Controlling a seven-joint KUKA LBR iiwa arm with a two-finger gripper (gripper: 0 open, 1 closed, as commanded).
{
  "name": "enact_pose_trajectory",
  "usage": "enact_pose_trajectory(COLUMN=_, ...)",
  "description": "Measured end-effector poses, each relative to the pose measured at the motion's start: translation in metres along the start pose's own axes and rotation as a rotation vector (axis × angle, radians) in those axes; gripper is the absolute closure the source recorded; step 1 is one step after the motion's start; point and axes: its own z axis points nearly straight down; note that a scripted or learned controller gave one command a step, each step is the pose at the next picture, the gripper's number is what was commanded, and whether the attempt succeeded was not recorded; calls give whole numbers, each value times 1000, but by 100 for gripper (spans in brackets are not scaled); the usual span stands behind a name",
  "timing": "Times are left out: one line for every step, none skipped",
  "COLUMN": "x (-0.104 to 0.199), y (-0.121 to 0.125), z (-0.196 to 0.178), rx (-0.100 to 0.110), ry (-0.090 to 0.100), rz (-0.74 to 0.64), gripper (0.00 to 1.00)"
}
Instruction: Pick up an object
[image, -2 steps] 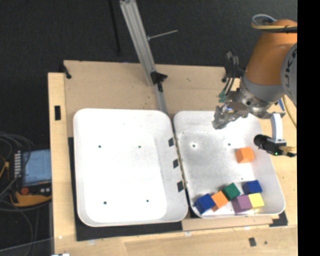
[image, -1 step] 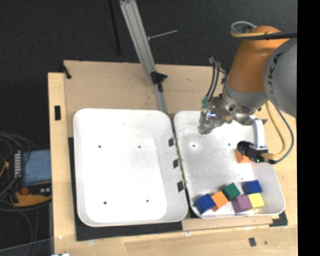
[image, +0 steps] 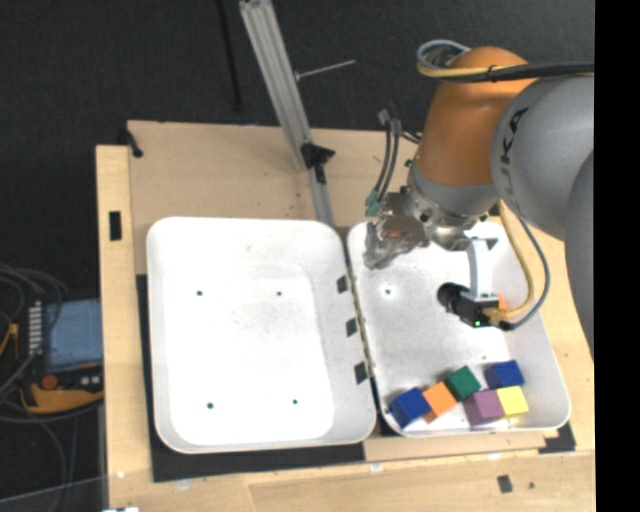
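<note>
Camera view: gripper (image: 383, 243) hung over far end of right bin (image: 420, 300); finger state impossible to tell. Coloured blocks, blue block (image: 409, 405) nearest bin divider, clustered at near end, well apart.

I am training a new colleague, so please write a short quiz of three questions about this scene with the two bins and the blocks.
1. True or false: the blocks lie in the left bin.
2. Which block lies furthest left? A) blue block B) green C) yellow
3. Fill in: the gripper is over the ____ corner of the right bin.

Key: 1. false, they lie in the right bin. 2. A. 3. far left, away from the blocks.
</note>
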Motion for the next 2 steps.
enact_pose_trajectory(x=50, y=-2, z=-2, rx=-3, ry=-1, rz=0, gripper=100)
enact_pose_trajectory(x=99, y=-14, z=15, rx=2, ry=-3, rz=2, gripper=100)
